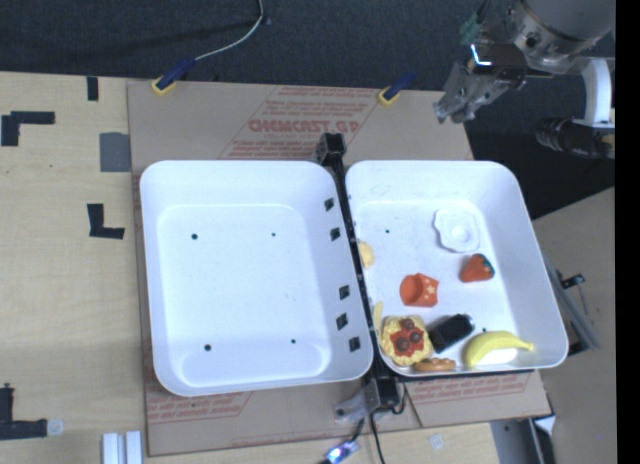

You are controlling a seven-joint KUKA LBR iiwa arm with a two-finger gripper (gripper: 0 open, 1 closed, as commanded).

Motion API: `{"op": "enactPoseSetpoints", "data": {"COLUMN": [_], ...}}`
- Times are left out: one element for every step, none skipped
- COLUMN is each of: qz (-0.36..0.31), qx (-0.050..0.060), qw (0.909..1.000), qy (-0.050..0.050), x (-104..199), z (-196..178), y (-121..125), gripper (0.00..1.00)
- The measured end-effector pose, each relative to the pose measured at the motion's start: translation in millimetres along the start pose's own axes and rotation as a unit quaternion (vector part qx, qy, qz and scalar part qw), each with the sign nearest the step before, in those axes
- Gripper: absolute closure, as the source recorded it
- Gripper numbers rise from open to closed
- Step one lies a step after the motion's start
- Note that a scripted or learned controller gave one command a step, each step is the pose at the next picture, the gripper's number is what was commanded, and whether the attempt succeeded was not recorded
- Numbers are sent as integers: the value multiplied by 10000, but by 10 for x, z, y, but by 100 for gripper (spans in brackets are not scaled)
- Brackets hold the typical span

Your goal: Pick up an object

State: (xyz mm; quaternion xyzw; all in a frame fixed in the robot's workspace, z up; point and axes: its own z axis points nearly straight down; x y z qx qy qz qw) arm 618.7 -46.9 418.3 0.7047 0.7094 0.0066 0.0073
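- The gripper (458,102) hung above the bench behind the right bin's (505,184) far edge, well apart from everything in the bin, with the arm's (560,2) grey wrist and orange band above it at the upper right.
- Whether the gripper was spread or pressed together could not be told; nothing showed between its tips.
- All the objects lay in the right bin, mostly toward its near side.
- A white round cup-like piece (456,231) sat toward the bin's middle right, and a small red strawberry-like toy (477,269) lay just below it.
- An orange-red piece (419,289) rested near the bin's centre, apart from the others.
- A small yellowish item (365,253) lay against the bin's left wall.
- In the near corner a pizza-like toy (404,339), a black block (449,331) and a yellow banana (496,348) crowded close together, the black block touching or just beside the pizza piece.
- The left bin (160,282) sat beside it, the two joined along a black strip (340,252) with clips.
- Both bins rested on a brown cardboard sheet (290,122) with red print, held by blue and yellow clamps (172,75) at its far edge.
- A white cable (245,37) trailed across the dark backdrop.
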Motion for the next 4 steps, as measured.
{"op": "enactPoseSetpoints", "data": {"qz": [20,24,31,25], "qx": [76,80,99,94], "qw": [10000,10000,9999,10000], "qy": [3,3,-2,-10], "x": [77,155,150,154], "z": [-416,-915,-887,-990], "y": [-103,-236,-232,-226], "gripper": [100,100,0,100]}}
